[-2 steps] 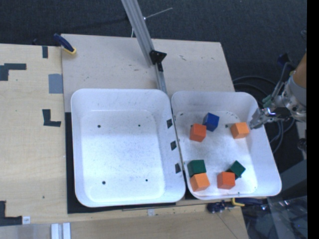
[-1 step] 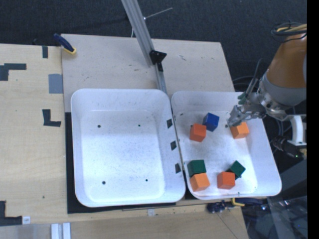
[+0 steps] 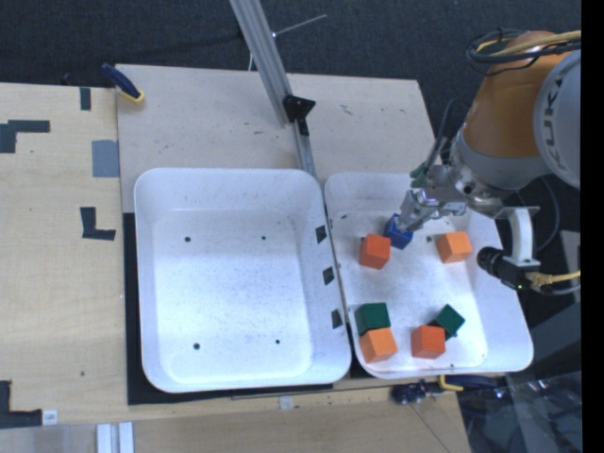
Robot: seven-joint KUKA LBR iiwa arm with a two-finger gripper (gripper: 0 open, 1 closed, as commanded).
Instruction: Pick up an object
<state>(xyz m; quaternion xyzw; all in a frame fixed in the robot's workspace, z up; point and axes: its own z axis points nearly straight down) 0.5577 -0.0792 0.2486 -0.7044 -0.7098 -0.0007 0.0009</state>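
Note:
My gripper (image 3: 406, 221) reaches into the right bin (image 3: 500, 347) from the right, in its upper middle part. A small blue block (image 3: 399, 235) shows right at the gripper's tip, partly hidden under it. An orange cube (image 3: 375, 251) lies just left of the blue block, close to it. Another orange cube (image 3: 454, 245) sits to the right of the gripper. Near the bin's front lie a green cube (image 3: 372, 315) with an orange cube (image 3: 378, 343) touching its front side, a further orange cube (image 3: 428, 341) and a dark green block (image 3: 449, 320).
The left bin (image 3: 151, 206) stands beside the right one, their rims meeting in the middle. A slanted metal bar (image 3: 269, 55) crosses the bench behind the bins. A blue and yellow tool (image 3: 124, 83) lies at the back left. The arm's grey and orange body (image 3: 514, 121) overhangs the right bin's far corner.

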